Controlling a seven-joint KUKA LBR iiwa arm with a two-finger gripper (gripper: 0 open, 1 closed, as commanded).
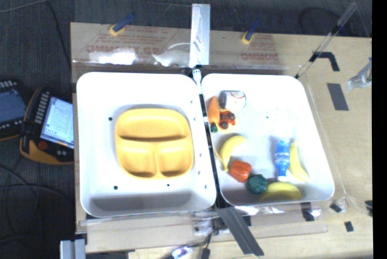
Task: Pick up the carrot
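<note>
The carrot is a short orange piece with a dark green end. It lies lengthwise against the left wall of the right bin, near that bin's far left corner. A small red and orange toy touches its right side, and a round white and grey object sits just beyond that.
The right bin also holds a yellow banana piece, a red pepper, a dark green item, two bananas and a blue bottle. A yellow divided tray lies in the left bin. A handheld controller rests at far left.
</note>
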